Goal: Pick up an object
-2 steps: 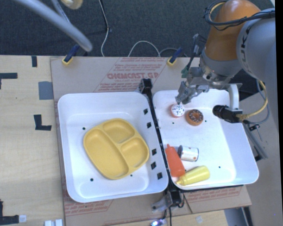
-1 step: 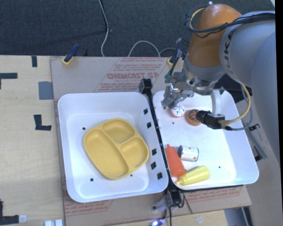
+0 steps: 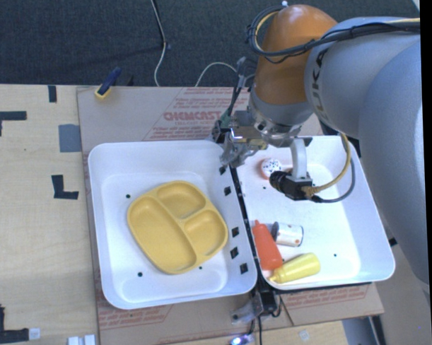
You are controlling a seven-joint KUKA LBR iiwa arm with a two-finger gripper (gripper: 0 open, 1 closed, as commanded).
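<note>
KUKA arm's gripper [image 3: 233,143] low over divider between bins; jaws' state hidden, cannot tell. Nearest pickable: small spotted white ball [image 3: 271,165] in right bin [image 3: 359,220], just beside. Risk: descent strikes divider, or nudges ball away.

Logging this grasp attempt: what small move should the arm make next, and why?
Probably a short drop toward the small white dotted ball, which lies in the right white bin just beside the gripper. The orange carrot-shaped toy, small white cylinder and yellow toy cluster farther away, at the bin's near edge. The yellow divided plate lies flat and looks harder to pinch.
</note>
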